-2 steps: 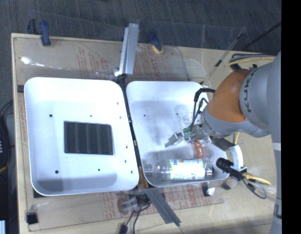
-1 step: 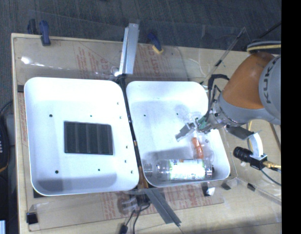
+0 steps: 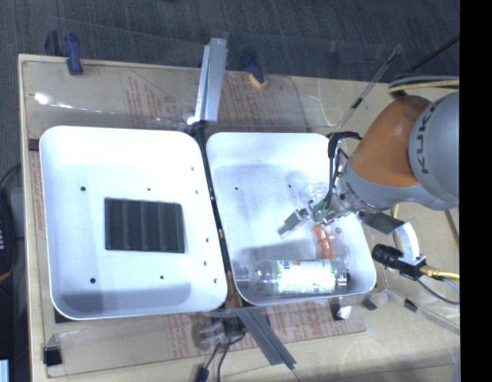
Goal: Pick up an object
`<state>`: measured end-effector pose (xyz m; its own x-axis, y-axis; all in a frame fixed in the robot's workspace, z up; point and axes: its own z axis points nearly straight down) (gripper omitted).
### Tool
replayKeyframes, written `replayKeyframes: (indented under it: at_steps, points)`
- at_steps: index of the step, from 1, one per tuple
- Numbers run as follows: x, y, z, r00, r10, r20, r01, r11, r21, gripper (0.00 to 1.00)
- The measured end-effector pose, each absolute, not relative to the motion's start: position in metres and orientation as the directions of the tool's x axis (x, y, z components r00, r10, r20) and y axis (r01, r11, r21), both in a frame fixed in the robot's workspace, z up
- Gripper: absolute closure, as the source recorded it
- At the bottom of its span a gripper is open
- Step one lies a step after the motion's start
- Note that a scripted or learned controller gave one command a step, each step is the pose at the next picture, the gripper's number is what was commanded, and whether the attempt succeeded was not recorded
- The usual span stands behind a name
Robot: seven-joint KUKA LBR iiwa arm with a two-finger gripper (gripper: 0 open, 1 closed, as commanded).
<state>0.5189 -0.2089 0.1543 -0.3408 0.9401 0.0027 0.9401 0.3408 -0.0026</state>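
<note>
Sitting on the worktop [image 3: 103, 333] are two white bins. The left bin [image 3: 63, 213] has a dark ribbed panel [image 3: 144, 225] on its floor. The right bin [image 3: 254, 173] holds a clear bottle [image 3: 290, 277] lying along its near wall, with a small orange thing [image 3: 325, 243] just above it. The claw [image 3: 298, 220] hangs right over that corner; can't tell how wide it is.

I see a dark ribbed panel [image 3: 144, 225] lying flat in the left bin [image 3: 63, 157], with blue clamps [image 3: 72, 53] on the bench's [image 3: 111, 341] far edge.
</note>
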Motion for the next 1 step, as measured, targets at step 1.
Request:
replayKeyframes:
  at_steps: [1]
  points:
    - [0.5296, -0.2100, 0.1410, -0.349, 0.937, 0.000, 0.937, 0.349, -0.001, 0.00]
